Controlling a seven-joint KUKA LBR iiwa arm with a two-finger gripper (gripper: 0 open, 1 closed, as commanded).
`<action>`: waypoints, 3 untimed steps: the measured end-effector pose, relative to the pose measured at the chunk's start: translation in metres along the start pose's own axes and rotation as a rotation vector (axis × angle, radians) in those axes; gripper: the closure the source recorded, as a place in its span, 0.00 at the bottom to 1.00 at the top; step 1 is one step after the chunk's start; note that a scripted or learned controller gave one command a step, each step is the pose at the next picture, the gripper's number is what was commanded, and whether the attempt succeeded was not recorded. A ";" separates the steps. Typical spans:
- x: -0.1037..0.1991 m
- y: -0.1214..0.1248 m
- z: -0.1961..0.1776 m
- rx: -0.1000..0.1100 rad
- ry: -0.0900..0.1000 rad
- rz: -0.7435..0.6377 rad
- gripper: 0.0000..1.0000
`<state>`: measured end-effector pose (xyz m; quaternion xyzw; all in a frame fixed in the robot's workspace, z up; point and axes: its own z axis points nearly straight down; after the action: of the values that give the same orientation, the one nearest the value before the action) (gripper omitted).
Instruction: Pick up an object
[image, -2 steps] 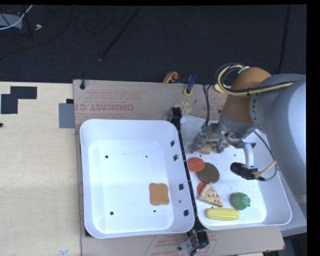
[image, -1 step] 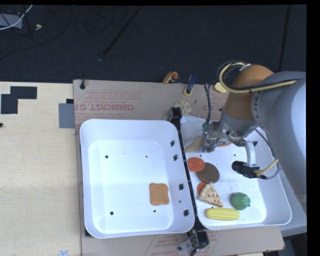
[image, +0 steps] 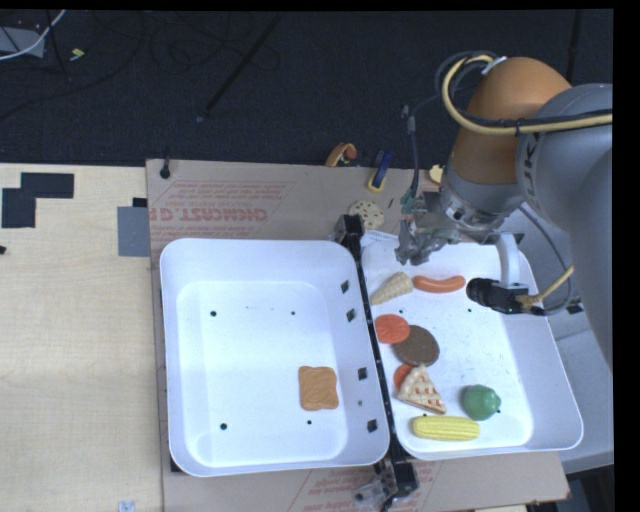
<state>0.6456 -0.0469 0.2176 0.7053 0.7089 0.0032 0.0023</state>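
Objects: toy foods are lying in the right white bin (image: 545, 395) — an orange-red sausage (image: 439, 284), a pale cone-shaped wedge (image: 391, 288), a red disc (image: 392, 328), a brown round patty (image: 418, 346), a pizza slice (image: 423, 390), a green rounded piece (image: 481, 402) and a yellow corn cob (image: 446, 428).
Claw: the claw (image: 418, 243) is hanging over the right bin's far end, just beyond the sausage; nothing is showing in its grip.
Left bin: the left white bin (image: 190, 300) is holding a tan toast slice (image: 318, 388).

Pale wooden bench (image: 70, 330) under brown cardboard (image: 250, 205), beyond it dark floor (image: 250, 80).
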 end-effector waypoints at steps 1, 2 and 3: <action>0.047 0.001 -0.219 -0.008 0.000 0.000 1.00; 0.123 0.001 -0.328 -0.002 0.001 -0.004 1.00; 0.134 -0.081 -0.320 0.015 -0.001 0.001 1.00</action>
<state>0.5614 0.0862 0.5374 0.7058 0.7084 -0.0025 -0.0028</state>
